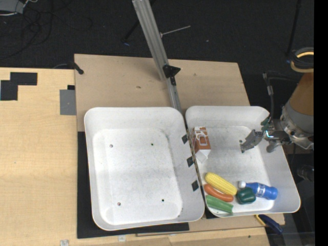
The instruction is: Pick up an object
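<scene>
The right bin [233, 118] holds a small brown and white carton [201, 139] against its left wall. Along its front edge lie a yellow corn cob [221, 183], an orange carrot-like piece [217, 191], a green pod [219, 204], a dark green lump [246, 196] and a blue bottle with a white cap [261, 190]. My gripper [259, 141] hangs over the right side of this bin, above bare floor, well behind the bottle. Its two dark fingers are spread apart with nothing between them.
The left bin [136, 165] sits beside the right one, joined by black clips along the divider. A slanted metal rail [154, 40] rises behind the bins. Light wooden bench surface extends to the left.
</scene>
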